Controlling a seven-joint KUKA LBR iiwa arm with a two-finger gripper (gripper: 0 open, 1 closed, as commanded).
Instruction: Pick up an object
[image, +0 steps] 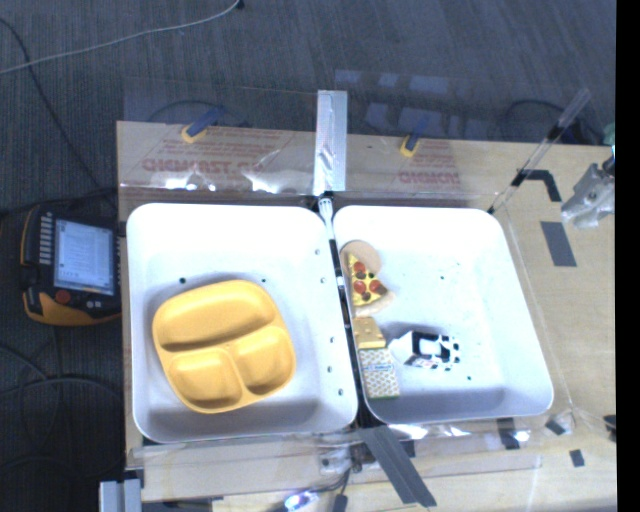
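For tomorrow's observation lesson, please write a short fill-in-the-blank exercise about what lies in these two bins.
1. The yellow divided plastic tray lies in the ____ white bin.
2. That tray has ____ compartments.
3. The toy pizza slice lies in the right white bin, close to its ____ wall.
4. The small black-and-white toy lies to the ____ of the small yellowish box.

Missing words: left; three; left; right

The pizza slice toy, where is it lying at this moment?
The pizza slice toy lies in the right bin, against its left wall by the divider between the bins, toward the far end. Just nearer the camera lies a small yellow box.
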